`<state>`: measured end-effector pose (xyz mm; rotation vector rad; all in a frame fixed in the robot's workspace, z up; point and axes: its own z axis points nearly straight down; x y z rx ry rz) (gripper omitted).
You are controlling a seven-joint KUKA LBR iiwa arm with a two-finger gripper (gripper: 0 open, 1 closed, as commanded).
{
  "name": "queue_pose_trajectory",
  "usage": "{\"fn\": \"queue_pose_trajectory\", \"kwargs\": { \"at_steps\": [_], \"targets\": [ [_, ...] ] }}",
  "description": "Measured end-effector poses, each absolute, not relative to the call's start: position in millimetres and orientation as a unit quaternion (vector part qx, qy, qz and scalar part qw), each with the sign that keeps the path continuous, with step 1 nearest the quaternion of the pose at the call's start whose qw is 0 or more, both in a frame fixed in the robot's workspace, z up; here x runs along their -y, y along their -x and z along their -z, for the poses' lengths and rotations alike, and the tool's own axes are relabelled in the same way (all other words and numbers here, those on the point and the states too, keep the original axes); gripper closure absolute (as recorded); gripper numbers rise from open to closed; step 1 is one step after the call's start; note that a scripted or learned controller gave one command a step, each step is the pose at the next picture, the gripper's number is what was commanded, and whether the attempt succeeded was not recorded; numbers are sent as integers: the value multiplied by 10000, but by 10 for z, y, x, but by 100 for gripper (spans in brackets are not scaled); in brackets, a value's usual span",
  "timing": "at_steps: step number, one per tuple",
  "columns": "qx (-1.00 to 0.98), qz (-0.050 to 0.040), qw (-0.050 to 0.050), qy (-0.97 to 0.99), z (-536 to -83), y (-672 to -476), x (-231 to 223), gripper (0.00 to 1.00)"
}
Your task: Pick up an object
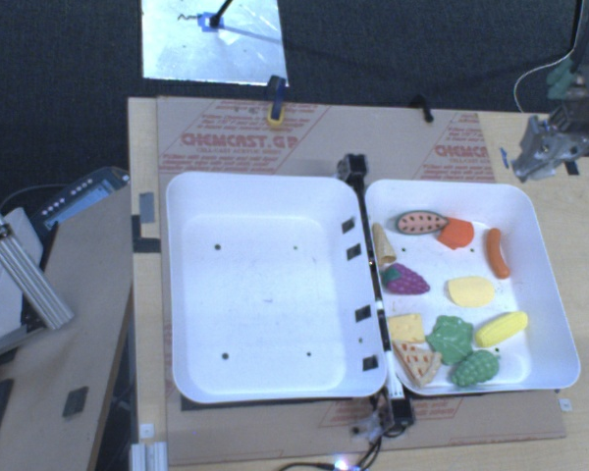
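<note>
Right bin (pixel 540 263) holds the pick candidates, all small moulded toy food with a smooth plastic look:
- watermelon slice (pixel 421 223), flat oval, red face with dark seeds, near the far wall
- orange chunk (pixel 456 234) just beside it, blocky
- sausage (pixel 498 252), red-orange cylinder, rounded ends, toward the right wall
- cone (pixel 384 244), tan and tapered, against the divider side
- grapes (pixel 404 280), purple and knobbly with a green top
- yellow disc (pixel 470 290), flat and rounded, mid-bin
- corn (pixel 501 329), yellow, elongated, lying at a slant
- cheese (pixel 405 327), pale yellow wedge
- pizza slice (pixel 418 362), triangular, red-topped, touching the cheese
- two green lumpy veg pieces (pixel 452 337) (pixel 475 367), bumpy surfaces, near the front wall

Left bin (pixel 265 292): shallow white tray, rounded corners, matte. Both sit on a printed cardboard sheet (pixel 240 137).

Gripper (pixel 550 150): grey metal, outside the right bin past its far right corner, well apart from every toy. Nothing seen in it; can't tell how far open the jaws are.
</note>
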<state>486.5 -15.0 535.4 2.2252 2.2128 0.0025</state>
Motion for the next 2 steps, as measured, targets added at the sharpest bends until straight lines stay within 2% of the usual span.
{"fn": "queue_pose_trajectory", "kwargs": {
  "at_steps": [2],
  "targets": [
    [-7050, -3, 26, -7092, -5352, -4860, 1725, 100]
  ]
}}
